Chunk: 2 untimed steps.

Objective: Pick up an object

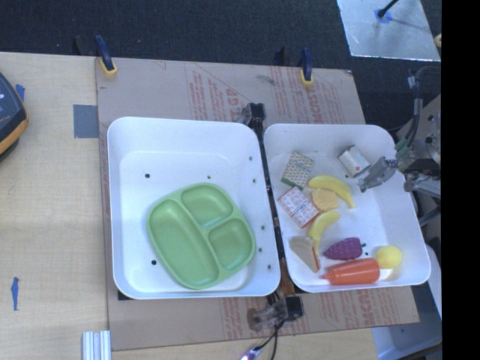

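My gripper (375, 175) hangs over the right bin (405, 223), near its right wall, and I cannot tell from here how it is set, since that corner of the view is cluttered and dim. It carries nothing that I can see. Just to its left lies a small white block (351, 159), close by but apart. Further left sit a green patterned box (298, 169) and a pink patterned box (298, 206), with two bananas (332, 186) curving around a round orange biscuit (325, 199). Toward the front of the bin lie a slice of bread (304, 253), a purple bunch of grapes (343, 248), a lemon (388, 257) and, what looks like a carrot (352, 273). The left bin (135, 148) holds a green divided plate (199, 235).
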Each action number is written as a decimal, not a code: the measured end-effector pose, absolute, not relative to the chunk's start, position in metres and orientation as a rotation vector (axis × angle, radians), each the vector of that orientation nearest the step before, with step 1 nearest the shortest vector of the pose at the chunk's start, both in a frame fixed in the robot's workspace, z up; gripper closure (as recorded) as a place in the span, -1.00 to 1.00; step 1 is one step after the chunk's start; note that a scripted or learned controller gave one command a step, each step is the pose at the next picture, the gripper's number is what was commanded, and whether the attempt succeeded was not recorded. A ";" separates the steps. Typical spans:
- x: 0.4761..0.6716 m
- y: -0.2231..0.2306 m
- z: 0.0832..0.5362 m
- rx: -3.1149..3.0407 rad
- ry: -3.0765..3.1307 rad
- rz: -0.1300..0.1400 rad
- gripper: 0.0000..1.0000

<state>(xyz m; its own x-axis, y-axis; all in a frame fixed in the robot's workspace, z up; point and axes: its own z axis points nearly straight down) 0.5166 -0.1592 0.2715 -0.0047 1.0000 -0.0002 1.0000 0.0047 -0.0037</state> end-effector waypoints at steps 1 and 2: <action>0.497 -0.109 0.180 -2.212 -2.225 0.006 -1.00; 0.504 -0.095 0.125 -2.213 -2.225 0.006 -1.00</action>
<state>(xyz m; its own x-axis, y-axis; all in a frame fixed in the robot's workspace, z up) 0.5040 -0.0947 0.1252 -0.0052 1.0000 0.0001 1.0000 0.0052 -0.0053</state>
